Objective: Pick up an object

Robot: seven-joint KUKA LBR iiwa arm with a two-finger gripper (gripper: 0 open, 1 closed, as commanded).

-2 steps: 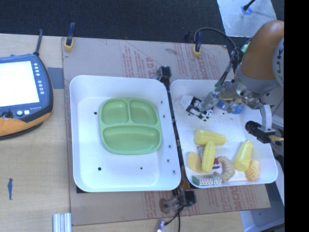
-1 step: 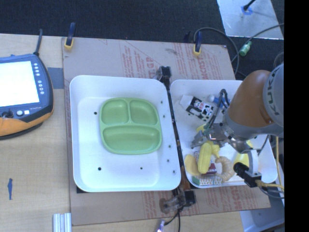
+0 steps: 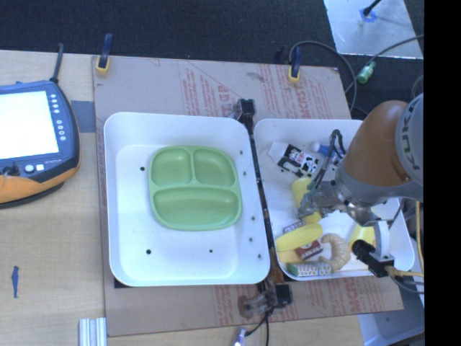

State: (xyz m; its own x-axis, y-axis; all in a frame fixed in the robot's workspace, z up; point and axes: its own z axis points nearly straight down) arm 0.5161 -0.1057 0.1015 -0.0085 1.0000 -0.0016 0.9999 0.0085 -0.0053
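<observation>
Arm bent in from 3 o'clock over rt bin; gripper low amid clutter, grip state prob. obscured—can't tell.

Looks like robotics lab, not anyone's kitchen. Two white bins sit side by side on cardboard sheet clamped to wooden bench. Left of bins: teach pendant with lit screen. Beyond bins: loose cables, dark carpet. Right of bins: grey-and-orange industrial arm. Bench test rig, basically.
</observation>
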